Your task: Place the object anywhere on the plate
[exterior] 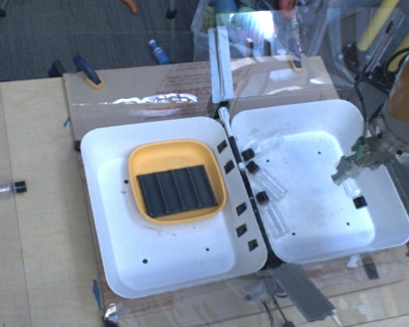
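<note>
block (177, 191): lying on the yellow plate (140, 163), long side left-right
gripper (345, 170): well off to its right
grip: can't tell

A robotics lab: taped white bins (109, 227) (side by side), cables (279, 322).

Light: bright, even | glare — clear plastic (259, 30) up top | shadows soft
</note>
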### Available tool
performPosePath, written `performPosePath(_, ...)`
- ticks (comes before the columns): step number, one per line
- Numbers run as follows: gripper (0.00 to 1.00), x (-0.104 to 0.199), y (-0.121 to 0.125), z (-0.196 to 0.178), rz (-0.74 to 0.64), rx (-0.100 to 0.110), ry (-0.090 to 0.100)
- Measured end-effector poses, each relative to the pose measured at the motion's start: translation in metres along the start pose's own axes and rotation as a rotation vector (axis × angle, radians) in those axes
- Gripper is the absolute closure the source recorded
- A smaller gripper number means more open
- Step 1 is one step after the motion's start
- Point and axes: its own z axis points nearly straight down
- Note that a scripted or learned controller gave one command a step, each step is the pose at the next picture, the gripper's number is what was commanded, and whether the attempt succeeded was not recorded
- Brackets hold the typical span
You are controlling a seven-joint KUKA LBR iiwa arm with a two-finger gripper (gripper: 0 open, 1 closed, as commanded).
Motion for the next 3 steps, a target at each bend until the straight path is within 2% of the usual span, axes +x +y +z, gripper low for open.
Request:
performPosePath(1,0.0,0.0,0.0,0.0,0.001,-0.001,0.0)
performPosePath(2,0.0,-0.056,-0.007,-0.143,-0.254,-0.005,-0.005)
performPosePath(3,1.0,-0.058,-0.006,-0.155,-0.252,-0.012,-0.009)
